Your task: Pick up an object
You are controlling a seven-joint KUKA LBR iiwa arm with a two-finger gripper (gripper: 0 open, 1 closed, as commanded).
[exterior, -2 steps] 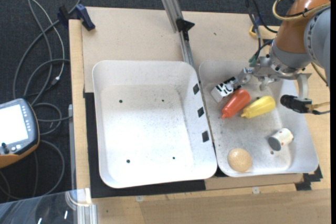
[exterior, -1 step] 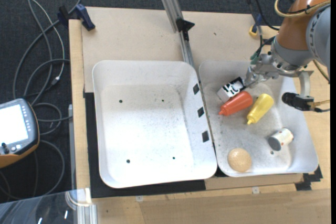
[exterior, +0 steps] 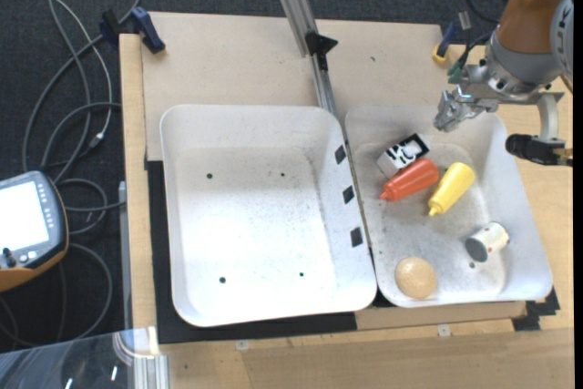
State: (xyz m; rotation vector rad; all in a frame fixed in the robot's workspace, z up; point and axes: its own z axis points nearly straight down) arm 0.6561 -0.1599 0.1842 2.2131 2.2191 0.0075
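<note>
On the bench's right bin, the gripper, grip state unclear, hovers; the black-and-white box lies at seven o'clock.

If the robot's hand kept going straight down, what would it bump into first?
Probably the bare floor of the right bin near its back edge. The hand hangs beside the black-and-white box, though height is hard to judge.

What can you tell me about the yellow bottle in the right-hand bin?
The yellow bottle looks like a plastic squeeze bottle, plain yellow with a tapered nozzle. It lies on its side on the floor of the right bin, slanted, nozzle toward the near edge. The red bottle lies close beside it on its left; whether they touch is unclear. The pincer is above, apart from it.
</note>
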